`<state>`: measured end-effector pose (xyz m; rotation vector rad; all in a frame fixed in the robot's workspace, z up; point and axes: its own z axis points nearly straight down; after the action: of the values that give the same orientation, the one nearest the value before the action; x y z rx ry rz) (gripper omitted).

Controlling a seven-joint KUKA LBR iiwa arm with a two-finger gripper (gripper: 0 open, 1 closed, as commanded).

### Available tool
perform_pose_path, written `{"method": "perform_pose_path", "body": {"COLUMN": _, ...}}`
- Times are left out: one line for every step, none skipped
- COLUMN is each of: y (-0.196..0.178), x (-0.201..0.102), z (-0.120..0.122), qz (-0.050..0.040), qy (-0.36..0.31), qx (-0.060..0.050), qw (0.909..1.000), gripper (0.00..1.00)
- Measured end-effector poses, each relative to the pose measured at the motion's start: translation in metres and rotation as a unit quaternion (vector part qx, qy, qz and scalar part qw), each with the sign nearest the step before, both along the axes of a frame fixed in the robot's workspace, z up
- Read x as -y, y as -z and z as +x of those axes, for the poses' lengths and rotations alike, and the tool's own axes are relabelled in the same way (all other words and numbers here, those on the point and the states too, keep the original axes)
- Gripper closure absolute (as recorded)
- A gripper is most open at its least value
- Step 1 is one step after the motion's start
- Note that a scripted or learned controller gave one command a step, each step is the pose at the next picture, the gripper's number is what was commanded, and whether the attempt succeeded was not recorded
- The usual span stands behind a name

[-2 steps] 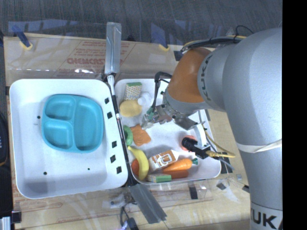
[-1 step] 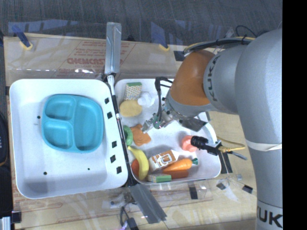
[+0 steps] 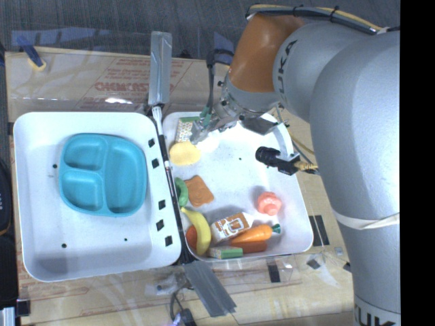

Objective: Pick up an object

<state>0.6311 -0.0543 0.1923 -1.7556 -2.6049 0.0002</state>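
Note:
My gripper (image 3: 202, 127) reaches down into the far left corner of the right bin (image 3: 299, 206), under the orange wrist band. Its tip is beside a small green and white object (image 3: 186, 130) lying against the bin's corner; I cannot tell whether they touch. Just in front of it lies a round yellow fruit (image 3: 184, 154). Further toward the front are a brown toast slice (image 3: 199, 191), a pink round toy (image 3: 270, 203), a banana (image 3: 198, 227), a small carton (image 3: 231, 225) and a carrot (image 3: 255, 235).
The left bin (image 3: 41, 250) holds a blue divided plate (image 3: 103, 174). A green piece (image 3: 226, 252) and a red one (image 3: 192, 237) lie at the right bin's front wall. The arm's grey body covers the right side. A black fitting (image 3: 275, 159) juts over the bin.

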Motion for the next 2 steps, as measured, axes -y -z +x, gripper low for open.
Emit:
{"method": "perform_pose_path", "body": {"y": -0.0148, "x": 0.0078, "z": 0.0259, "qz": -0.0005, "qy": 0.084, "qx": 0.0, "qw": 0.9965, "gripper": 1.0}}
{"method": "perform_pose_path", "body": {"y": -0.0147, "x": 0.0072, "z": 0.0259, "qz": -0.0005, "qy": 0.083, "qx": 0.0, "qw": 0.9965, "gripper": 0.0}}
